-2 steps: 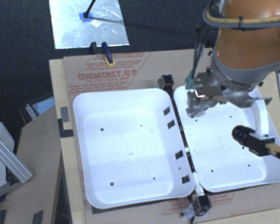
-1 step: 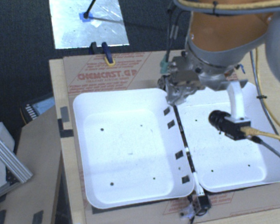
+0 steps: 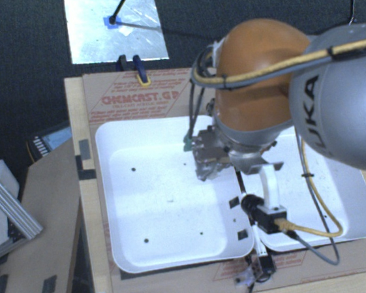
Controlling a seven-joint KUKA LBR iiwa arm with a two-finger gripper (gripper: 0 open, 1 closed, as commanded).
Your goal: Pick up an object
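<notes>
1. The arm (image 3: 345, 101) is smooth matt grey metal, rounded like a thick pipe. Its orange band (image 3: 259, 68) bulges into a glossy dome above the wrist.
2. The gripper (image 3: 205, 168) is a dull, blurred clump of bare metal. It hangs over the right-hand side of the bin on the view's left (image 3: 150, 205), close to the seam between the two bins. I cannot tell whether it is open or closed.
3. As for the thing to be picked up, I can't make it out for certain. A small greenish scrap (image 3: 188, 144) sits tight against the gripper's left side, and I cannot tell whether it is a loose object or part of the tool.
4. Both bins are shallow white plastic with rounded corners and a soft sheen. A few tiny dark specks (image 3: 134, 170) dot the floor of the left one.
5. The other bin (image 3: 352, 218) is largely covered by the arm, with just its near corner and rim in sight.
6. Under the bins lies a brown cardboard sheet (image 3: 111, 121) printed in red with "CHEMCAST G P".
7. The arm's side carries dark letters reading "UKA", cut off at the start.
8. Behind the cardboard is a crinkled silvery foil sheet (image 3: 91, 35) with a bit of blue tape (image 3: 110, 21) on it.
9. A ridged aluminium rail (image 3: 5, 203) slants along the left edge, cut off by the frame.
</notes>
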